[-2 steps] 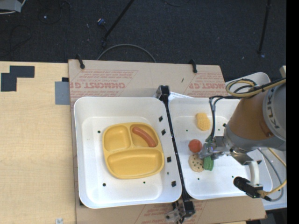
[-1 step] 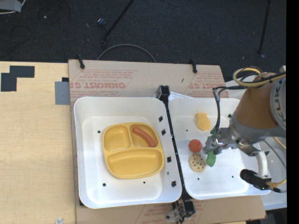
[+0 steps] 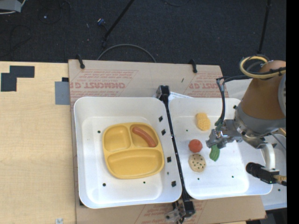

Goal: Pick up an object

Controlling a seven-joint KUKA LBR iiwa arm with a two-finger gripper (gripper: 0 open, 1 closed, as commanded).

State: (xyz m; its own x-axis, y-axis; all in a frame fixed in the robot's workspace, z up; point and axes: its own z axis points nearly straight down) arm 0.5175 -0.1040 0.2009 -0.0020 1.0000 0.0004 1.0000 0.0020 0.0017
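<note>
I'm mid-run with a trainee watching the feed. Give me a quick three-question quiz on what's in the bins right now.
1. True or false: the hot dog lies in the yellow tray's upper right compartment.
2. Which item lies nearest the gripper? A) cookie B) green piece C) corn
3. Fill in: the red tomato lies in the ____ bin in the camera view.

Key: 1 true; 2 B, the green piece sits just below the gripper; 3 right.
</note>
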